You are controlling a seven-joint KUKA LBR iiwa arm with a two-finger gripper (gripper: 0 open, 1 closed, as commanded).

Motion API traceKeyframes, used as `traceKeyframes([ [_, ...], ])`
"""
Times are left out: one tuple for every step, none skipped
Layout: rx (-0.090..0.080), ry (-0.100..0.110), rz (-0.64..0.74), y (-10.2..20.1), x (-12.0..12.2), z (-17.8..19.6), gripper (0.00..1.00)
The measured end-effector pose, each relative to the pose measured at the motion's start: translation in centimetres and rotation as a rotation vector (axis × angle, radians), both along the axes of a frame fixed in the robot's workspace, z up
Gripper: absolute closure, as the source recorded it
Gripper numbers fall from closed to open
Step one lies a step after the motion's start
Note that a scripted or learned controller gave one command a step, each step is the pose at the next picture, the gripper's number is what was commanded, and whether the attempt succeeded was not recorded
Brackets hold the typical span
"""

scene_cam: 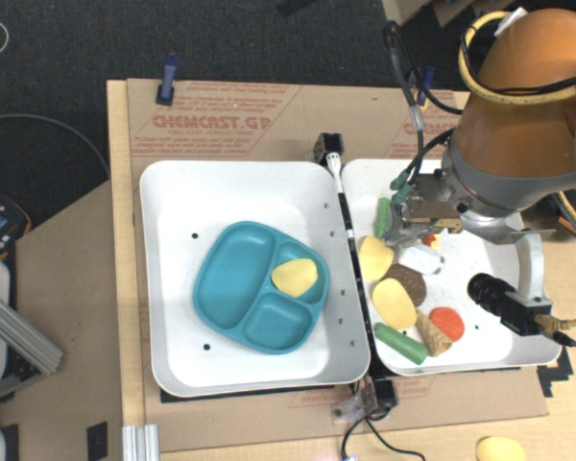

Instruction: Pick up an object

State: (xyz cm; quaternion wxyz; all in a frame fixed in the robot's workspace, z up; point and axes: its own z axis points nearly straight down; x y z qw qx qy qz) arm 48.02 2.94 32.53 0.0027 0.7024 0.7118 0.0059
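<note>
Lower right bin [518, 353]: light, smooth, rounded yellow piece [394, 303], best pinched across its middle; hand [403, 221] state unclear.

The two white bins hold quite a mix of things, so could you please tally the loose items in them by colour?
Yellow: 3, one on the teal divided plate in the left bin, two in the right bin
Green: 2
Brown: 1
Orange-red: 1
Tan: 1
Teal: 1, the plate
Total: 9; anything under the gripper is hidden.
</note>
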Motion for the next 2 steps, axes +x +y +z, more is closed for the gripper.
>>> traceKeyframes([
  [-0.005, 0.009, -0.012, -0.7, 0.0, 0.5, 1.00],
  [0.000, -0.003, -0.006, 5.1, 0.0, 11.8, 1.00],
])
